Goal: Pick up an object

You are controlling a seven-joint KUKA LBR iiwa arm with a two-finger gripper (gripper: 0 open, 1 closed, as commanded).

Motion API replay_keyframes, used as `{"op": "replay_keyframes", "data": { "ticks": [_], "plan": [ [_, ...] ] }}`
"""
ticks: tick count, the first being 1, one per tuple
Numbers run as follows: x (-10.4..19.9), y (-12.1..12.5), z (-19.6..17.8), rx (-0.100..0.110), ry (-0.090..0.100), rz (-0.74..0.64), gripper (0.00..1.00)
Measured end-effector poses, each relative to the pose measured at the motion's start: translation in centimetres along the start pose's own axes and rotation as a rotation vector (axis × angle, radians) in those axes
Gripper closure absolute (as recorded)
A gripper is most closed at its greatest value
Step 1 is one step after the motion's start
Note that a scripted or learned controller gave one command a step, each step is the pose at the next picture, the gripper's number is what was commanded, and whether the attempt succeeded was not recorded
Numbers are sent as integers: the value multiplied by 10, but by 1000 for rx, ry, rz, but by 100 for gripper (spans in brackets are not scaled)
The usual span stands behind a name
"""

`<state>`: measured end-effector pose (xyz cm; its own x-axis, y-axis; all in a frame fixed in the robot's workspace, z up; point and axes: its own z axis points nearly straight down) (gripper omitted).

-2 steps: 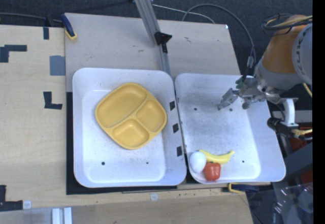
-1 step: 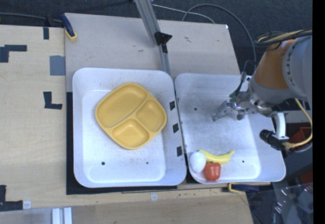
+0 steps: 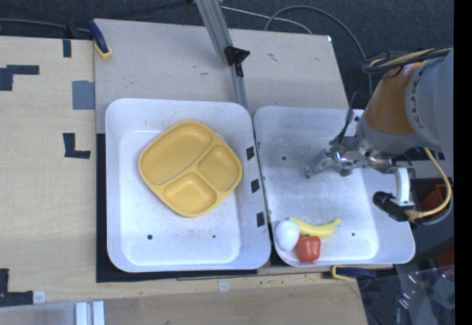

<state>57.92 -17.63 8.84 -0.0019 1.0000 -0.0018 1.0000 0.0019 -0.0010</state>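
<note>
A yellow banana (image 3: 318, 228), a white egg-shaped ball (image 3: 287, 233) and a small red pepper-like piece (image 3: 309, 247) lie together in the near left corner of the right bin (image 3: 295, 132). My gripper (image 3: 317, 167) hangs over the middle of that bin, above and apart from those objects, reaching in from the right. Nothing shows between its fingers, which look slightly spread. A yellow three-compartment tray (image 3: 190, 167) rests in the left bin (image 3: 122, 191).
A slanted metal pole (image 3: 214, 14) rises behind the bins near their shared wall. Cables loop at the back right. The arm's orange band and grey body (image 3: 402, 113) stand over the right bin's right edge.
</note>
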Motion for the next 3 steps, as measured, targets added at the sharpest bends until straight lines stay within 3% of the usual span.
{"op": "replay_keyframes", "data": {
  "ticks": [1,3],
  "plan": [
    [1,0,-10,0,1,-1,100],
    [-3,-5,-120,-5,0,0,100]
  ]
}}
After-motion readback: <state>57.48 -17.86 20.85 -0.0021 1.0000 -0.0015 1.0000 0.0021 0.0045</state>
